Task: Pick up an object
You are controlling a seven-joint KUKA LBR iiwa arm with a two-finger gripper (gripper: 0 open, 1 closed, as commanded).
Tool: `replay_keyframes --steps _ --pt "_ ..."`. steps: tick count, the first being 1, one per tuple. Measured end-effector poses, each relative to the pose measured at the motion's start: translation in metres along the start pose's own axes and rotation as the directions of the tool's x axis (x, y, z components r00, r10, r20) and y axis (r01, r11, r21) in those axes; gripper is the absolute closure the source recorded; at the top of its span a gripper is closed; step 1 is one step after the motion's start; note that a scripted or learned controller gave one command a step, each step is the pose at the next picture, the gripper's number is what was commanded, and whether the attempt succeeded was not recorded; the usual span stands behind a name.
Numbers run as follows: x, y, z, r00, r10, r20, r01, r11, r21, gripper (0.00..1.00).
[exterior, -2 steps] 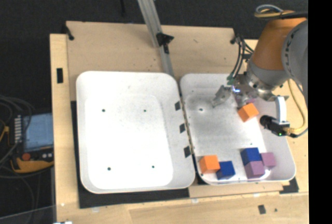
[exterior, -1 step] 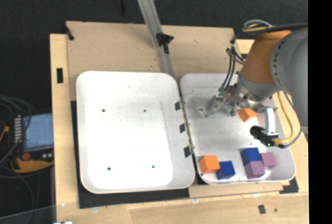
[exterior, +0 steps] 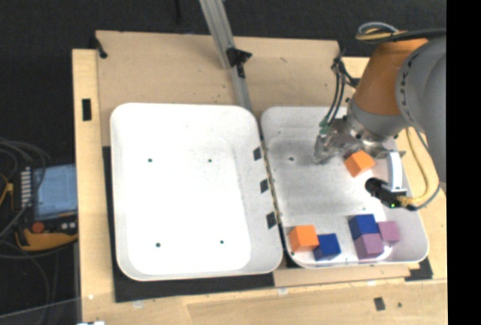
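An orange block point(exterior: 359, 162) sits in the right bin point(exterior: 301, 188), in the right middle of the picture, just under the arm point(exterior: 387, 90). The gripper point(exterior: 325, 149) is low over the bin, just left of that block (I cannot tell if it is open or shut). Near the bottom edge of the same bin lie another orange block point(exterior: 304, 237), two blue blocks point(exterior: 328, 246) point(exterior: 363, 226) and two purple blocks point(exterior: 369, 244) point(exterior: 389, 232). The left bin point(exterior: 188, 188) sits beside it on the counter point(exterior: 150, 68).
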State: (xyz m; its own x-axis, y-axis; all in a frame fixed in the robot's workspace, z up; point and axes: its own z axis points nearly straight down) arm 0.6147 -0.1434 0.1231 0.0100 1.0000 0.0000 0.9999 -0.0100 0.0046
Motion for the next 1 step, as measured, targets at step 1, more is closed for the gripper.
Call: replay_keyframes --steps 1 --pt "-0.0017 -0.0039 -0.0632 1.0 -0.001 0.001 0.001 1.0 -0.003 1.0"
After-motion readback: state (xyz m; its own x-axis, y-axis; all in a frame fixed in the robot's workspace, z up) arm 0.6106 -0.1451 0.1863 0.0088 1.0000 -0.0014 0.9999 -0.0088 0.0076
